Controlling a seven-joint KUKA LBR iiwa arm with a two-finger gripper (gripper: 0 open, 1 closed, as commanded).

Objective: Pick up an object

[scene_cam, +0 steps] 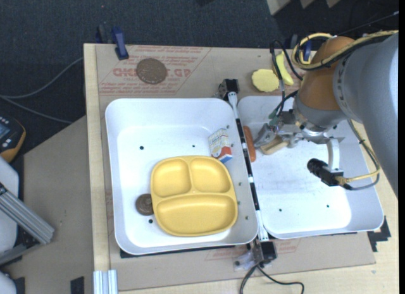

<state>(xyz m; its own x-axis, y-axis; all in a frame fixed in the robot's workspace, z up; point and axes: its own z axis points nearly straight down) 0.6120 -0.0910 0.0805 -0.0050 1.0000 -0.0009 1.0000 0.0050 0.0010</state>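
Overhead, the arm's end effector (271, 140) hangs low in the right bin (316, 214), just beside an orange object (250, 143) at the divider; its opening cannot be told. Judged mid-approach: next, close squarely and lift.

Yellow divided tray (192, 195), small carton (219, 143), brown disc (144, 204) in left bin; orange piece (250, 144) at divider

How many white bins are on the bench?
2. The left bin holds a yellow divided plate; the right bin lies beside it, under the arm.
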